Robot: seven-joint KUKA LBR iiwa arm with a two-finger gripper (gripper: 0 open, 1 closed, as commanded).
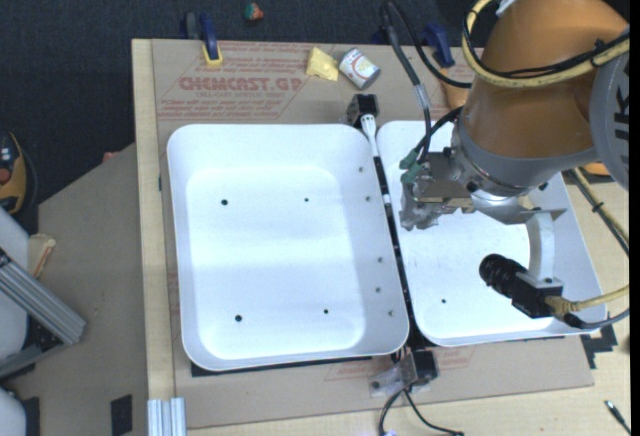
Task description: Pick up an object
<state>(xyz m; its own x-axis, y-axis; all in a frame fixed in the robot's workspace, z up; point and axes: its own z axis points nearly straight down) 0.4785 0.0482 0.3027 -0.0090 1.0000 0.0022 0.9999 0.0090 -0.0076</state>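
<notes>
- Gripper (420,209) is hanging low over the right bin (470,309), above that bin's left part and close to the wall it is sharing with the left bin (270,244). Whether it is apart or together I cannot tell, because the arm (530,74) is bulking over it.
- Object to be picked up: I am judging that it is lying in the right bin beneath the gripper, hidden by the wrist. Its kind I cannot tell.
- Doing this step well is calling for a straight descent centred on the object. The gripper should be closing only once the object is sitting squarely within it, then lifting vertically before crossing the right bin's wall.
- Working this near the right bin's left wall is risking a scrape on the rim. It is also risking a pinch that is pushing the object against the wall instead of seizing it.
- Black cable (385,214) is running along the seam at the right bin's left edge, just beside the gripper. A sideways drift could be snagging it.
- Yellow piece (322,64) and a white-and-grey packet (359,70) are lying near each other on the cardboard-covered tabletop (240,84), beyond the right bin's far-left corner. They are sitting outside the bin and are not blocking anything.
- Blue clamp (210,36) is gripping the tabletop's far edge, well apart from the right bin. A small coloured scrap (254,12) is lying on the dark floor farther off still.
</notes>
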